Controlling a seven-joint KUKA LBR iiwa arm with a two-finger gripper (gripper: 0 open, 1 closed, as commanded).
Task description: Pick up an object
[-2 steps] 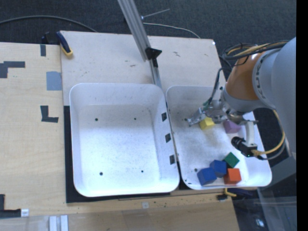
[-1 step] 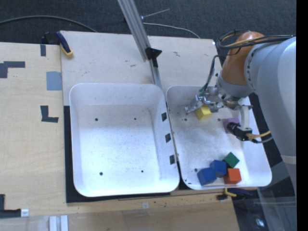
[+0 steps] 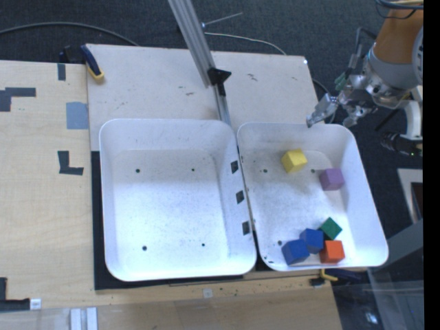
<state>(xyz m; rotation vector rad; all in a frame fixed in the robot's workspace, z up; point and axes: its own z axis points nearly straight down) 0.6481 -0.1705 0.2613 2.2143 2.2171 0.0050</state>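
Note:
The right bin (image 3: pixel 357 158) holds a yellow block (image 3: pixel 294 160) and a purple block (image 3: pixel 333 179) toward its far side. Near its front corner lie two blue blocks (image 3: pixel 303 245), a green block (image 3: pixel 331 227) and an orange block (image 3: pixel 333 251) in a cluster. My gripper (image 3: pixel 333 114) hangs above the bin's far right rim, fingers spread apart with nothing between them. It is up and to the right of the yellow block, well apart from every block.
The left bin (image 3: pixel 110 184) stands beside the right one. A slanted metal rail (image 3: pixel 196 40) crosses the bench behind the bins. A yellow-and-blue tool (image 3: pixel 93 64) lies at the bench's far left. Cables run over the dark floor behind.

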